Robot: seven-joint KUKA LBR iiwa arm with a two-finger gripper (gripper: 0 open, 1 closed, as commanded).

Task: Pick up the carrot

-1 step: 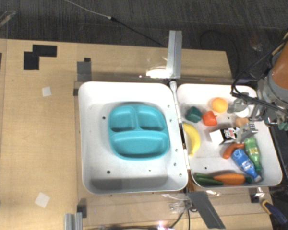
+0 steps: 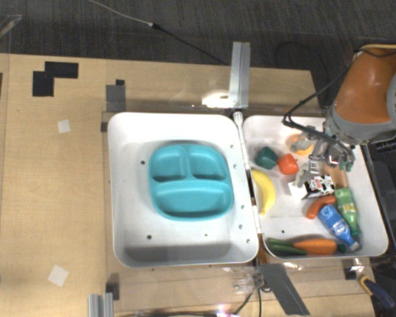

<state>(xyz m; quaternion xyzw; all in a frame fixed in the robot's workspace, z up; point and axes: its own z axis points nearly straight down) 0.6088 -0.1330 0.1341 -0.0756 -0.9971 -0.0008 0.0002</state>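
Item: my gripper [image 2: 315,170], fingers' spread cannot be told. Carrot [image 2: 315,246] well below, along the right bin [image 2: 381,240] front edge. Banana [image 2: 264,190] left; open floor between.

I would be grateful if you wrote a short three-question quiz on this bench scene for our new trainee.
1. True or false: the carrot lies in the left bin.
2. Multiple choice: what sits in the left bin? A) a banana B) a teal divided tray C) a blue bottle
3. Fill in: the banana lies along the ______ wall of the right bin.

Key
1. False: the carrot lies along the right bin's near wall, away from the gripper, which hovers further back in that bin.
2. B.
3. Left, the wall next to the other bin.
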